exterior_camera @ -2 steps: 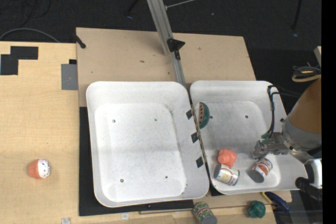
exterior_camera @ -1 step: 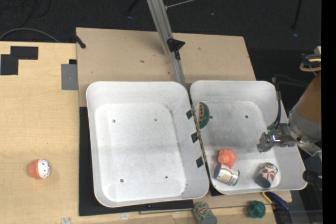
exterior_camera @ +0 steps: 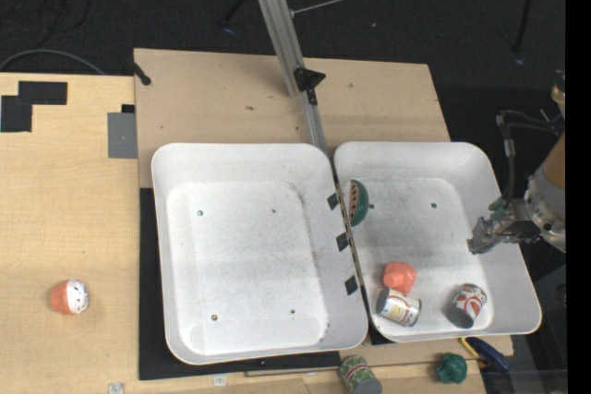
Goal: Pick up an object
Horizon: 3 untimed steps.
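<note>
Gripper (exterior_camera: 488,233) hovers at the right bin's (exterior_camera: 420,163) 3 o'clock rim, and whether its jaws are spread or pressed together, I cannot tell. Nothing sits between them. Inside that bin: a red lump (exterior_camera: 399,276) at 6 o'clock, a small can (exterior_camera: 399,308) just below it, a cup (exterior_camera: 467,304) at 5 o'clock, a watermelon slice (exterior_camera: 356,202) at 9 o'clock.

- The arm (exterior_camera: 559,189) enters at the right edge of the frame, just below mid-height, with little of it in view.
- Its wrist slants down and to the left.
- The gripper (exterior_camera: 482,240) sits at the middle right of the frame, its dark tip pointing lower left.
</note>
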Motion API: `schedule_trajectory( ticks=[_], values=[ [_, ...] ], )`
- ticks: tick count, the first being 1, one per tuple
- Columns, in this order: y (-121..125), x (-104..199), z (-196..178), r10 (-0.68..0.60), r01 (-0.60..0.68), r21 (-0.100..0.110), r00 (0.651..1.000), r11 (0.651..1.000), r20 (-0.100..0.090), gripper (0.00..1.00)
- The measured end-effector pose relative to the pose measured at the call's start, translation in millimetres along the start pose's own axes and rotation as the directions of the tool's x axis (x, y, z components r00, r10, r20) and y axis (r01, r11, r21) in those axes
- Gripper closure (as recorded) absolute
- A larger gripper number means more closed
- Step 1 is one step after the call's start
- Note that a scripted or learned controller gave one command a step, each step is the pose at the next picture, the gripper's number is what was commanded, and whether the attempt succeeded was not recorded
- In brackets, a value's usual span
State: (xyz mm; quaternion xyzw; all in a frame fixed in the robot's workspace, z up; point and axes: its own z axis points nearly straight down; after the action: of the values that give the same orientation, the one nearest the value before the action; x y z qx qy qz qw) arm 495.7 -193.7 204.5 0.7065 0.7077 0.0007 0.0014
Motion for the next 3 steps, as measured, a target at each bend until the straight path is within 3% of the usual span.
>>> schedule_trajectory(
  ticks=[3],
  values=[
    [12, 147, 8, -0.003, 0.003, 0.007, 1.000, 1.000, -0.005, 1.00]
  ],
)
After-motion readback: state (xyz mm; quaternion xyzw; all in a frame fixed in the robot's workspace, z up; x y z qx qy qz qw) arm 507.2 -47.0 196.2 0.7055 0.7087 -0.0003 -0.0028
